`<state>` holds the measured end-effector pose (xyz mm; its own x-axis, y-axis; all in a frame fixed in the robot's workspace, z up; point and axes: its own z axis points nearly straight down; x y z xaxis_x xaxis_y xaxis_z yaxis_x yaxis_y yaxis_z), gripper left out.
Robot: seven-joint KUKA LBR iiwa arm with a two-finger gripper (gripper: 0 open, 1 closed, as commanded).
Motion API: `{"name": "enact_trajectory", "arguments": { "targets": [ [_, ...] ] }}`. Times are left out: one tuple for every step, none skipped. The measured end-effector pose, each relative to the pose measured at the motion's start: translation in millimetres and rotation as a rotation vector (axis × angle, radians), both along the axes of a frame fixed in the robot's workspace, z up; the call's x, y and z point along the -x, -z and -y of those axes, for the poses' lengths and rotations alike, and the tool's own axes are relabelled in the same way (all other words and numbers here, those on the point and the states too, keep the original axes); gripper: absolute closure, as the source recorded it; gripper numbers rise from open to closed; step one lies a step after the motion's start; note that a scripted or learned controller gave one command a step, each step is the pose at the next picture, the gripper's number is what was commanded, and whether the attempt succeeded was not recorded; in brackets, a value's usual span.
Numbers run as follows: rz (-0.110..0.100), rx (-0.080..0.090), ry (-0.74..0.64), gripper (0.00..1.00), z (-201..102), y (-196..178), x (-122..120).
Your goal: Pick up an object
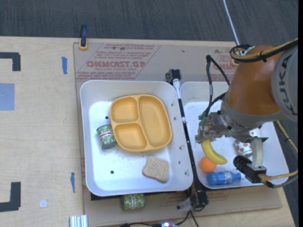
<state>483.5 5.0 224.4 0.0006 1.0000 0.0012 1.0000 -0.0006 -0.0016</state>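
Two white bins sit side by side on the counter (38,141). Gripper (208,135) hovers over the right bin (279,162), just above the banana (212,153); its opening cannot be judged.

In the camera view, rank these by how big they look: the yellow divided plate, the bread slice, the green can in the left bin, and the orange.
1. yellow divided plate, by far
2. bread slice
3. green can, close to the bread
4. orange, partly hidden by the banana, so unsure
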Motion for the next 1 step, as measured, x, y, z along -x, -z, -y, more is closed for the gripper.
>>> {"name": "enact_trajectory", "arguments": {
  "targets": [
    [0.003,0.0,0.0,1.0,-0.2,-10.2,-1.3]
  ]
}}
